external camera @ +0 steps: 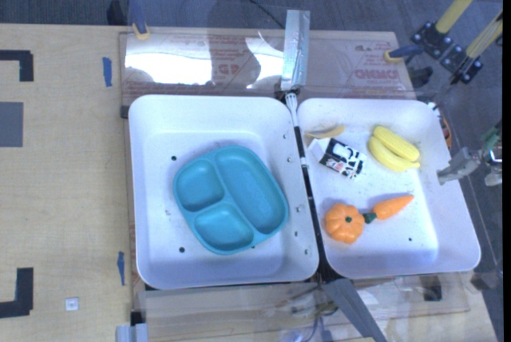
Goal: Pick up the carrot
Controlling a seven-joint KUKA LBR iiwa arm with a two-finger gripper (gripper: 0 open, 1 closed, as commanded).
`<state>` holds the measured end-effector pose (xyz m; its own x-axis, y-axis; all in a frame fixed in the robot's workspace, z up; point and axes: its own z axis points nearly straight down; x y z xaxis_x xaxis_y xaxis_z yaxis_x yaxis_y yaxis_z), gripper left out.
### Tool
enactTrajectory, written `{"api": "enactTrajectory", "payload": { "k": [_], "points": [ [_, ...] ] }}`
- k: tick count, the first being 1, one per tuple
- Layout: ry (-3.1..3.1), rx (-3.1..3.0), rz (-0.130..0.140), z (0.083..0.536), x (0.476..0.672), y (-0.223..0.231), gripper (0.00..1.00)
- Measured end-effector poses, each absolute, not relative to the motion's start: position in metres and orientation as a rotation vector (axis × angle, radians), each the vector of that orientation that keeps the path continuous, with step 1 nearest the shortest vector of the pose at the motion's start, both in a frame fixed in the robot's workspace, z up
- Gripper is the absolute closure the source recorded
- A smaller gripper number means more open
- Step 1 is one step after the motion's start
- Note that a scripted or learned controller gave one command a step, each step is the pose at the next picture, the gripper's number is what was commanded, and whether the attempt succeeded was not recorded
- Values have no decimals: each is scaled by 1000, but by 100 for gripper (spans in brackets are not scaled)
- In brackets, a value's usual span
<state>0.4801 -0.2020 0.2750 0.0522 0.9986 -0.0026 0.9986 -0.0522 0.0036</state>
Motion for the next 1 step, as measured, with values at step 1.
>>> {"api": "enactTrajectory", "payload": {
  "k": [1],
  "points": [
    [2341,2108,-6,110,484,-157,0]
  ]
}}
